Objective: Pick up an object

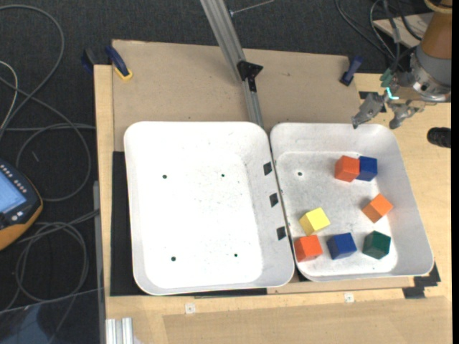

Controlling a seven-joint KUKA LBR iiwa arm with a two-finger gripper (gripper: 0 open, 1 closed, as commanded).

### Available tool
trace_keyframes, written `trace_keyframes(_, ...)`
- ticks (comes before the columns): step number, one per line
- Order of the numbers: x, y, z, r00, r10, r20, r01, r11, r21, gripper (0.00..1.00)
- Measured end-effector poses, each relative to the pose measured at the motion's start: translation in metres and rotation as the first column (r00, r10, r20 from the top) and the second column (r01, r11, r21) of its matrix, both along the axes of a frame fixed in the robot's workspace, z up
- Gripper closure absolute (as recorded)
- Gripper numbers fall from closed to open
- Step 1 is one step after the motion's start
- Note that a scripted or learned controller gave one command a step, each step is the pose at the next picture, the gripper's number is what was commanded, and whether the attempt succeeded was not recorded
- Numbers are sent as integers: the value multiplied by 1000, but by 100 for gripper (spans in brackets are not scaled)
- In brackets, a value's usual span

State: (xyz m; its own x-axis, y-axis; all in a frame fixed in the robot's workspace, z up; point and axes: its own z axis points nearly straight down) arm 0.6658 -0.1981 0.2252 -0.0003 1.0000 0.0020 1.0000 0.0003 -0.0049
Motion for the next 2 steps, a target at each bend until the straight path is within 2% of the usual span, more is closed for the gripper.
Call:
trace_keyframes(1, 1, 0, 3, 1000, 2, 4, -2, 1000, -2, 0)
trace_keyframes(2, -8, -5, -53, 1000, -1, -1, 1, 1000, -1, 0)
